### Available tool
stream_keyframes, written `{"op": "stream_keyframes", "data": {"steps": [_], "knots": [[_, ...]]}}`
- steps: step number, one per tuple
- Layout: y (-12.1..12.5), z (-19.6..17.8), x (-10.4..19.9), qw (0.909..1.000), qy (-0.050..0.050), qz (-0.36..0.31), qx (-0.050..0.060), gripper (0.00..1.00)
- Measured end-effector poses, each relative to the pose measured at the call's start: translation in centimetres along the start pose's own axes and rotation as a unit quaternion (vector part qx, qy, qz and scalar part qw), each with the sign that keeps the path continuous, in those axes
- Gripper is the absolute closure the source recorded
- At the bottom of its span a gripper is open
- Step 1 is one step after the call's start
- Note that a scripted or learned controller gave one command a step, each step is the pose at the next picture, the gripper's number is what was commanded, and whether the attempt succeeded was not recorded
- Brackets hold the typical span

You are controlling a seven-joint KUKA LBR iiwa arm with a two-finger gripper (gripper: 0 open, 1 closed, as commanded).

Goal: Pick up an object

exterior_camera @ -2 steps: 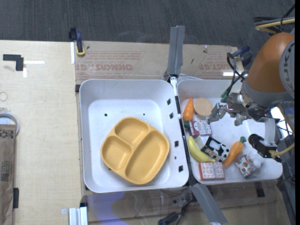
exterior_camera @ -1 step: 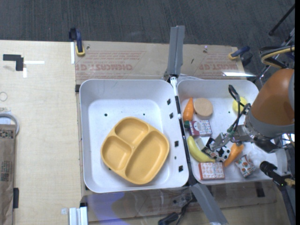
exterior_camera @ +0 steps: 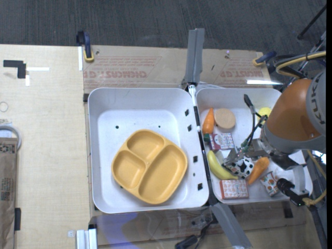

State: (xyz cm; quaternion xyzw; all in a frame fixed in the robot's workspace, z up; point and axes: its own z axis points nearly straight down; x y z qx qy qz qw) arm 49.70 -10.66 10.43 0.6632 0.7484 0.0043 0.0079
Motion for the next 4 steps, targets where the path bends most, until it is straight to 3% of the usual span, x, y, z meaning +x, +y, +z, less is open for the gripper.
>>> {"op": "stream_keyframes", "data": {"steps": [1, 2, 3, 4], "knots": [[-0.3, -9.3, -1.6, 0.9975, 0.003, -0.07, 0.008, 0.0], [-0.3, -4.9, -2.9, 0.993, 0.004, -0.118, 0.009, 0.0], [-1.6, 0.9, 0.4, 0.9917, 0.001, -0.129, 0.004, 0.0], [-1.7, 0.3, 0.3, 0.9919, 0.003, -0.127, 0.007, 1.0]]}}
